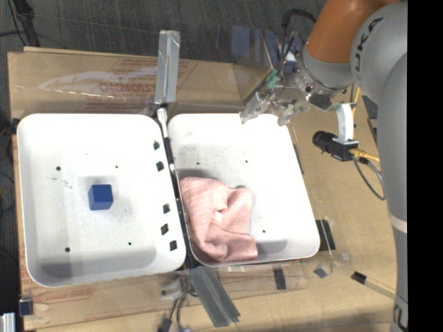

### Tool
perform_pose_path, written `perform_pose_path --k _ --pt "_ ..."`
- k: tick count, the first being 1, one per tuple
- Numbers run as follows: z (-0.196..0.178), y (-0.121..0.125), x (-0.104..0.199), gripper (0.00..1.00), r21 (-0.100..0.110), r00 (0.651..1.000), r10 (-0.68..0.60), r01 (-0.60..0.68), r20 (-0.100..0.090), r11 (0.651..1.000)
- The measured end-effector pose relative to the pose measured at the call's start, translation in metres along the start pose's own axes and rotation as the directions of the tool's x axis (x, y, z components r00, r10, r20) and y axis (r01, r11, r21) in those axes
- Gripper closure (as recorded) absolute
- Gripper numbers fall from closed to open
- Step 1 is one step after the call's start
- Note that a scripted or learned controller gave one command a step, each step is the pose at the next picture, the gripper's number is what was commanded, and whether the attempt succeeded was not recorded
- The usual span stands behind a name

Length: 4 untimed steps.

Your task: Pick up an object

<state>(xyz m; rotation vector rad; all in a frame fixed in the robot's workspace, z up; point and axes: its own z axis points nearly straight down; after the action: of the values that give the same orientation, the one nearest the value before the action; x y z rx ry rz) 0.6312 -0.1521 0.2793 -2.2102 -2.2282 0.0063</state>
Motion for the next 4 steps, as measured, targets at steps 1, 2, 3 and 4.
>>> perform_pose_path --k 1,2,3,4 --pt "0.186 -0.067 0.026 0.0 -0.003 0.975 -0.223 0.223 -0.001 0.975" --pt "0.186 -0.104 -0.039 0.0 -0.007 0.969 -0.246 0.246 0.001 0.969" --pt "0.187 -0.142 -0.01 0.0 -0.007 0.967 -0.255 0.255 0.001 0.967" --pt "0.188 -0.152 0.04 0.0 -0.006 0.969 -0.248 0.248 0.0 0.969"
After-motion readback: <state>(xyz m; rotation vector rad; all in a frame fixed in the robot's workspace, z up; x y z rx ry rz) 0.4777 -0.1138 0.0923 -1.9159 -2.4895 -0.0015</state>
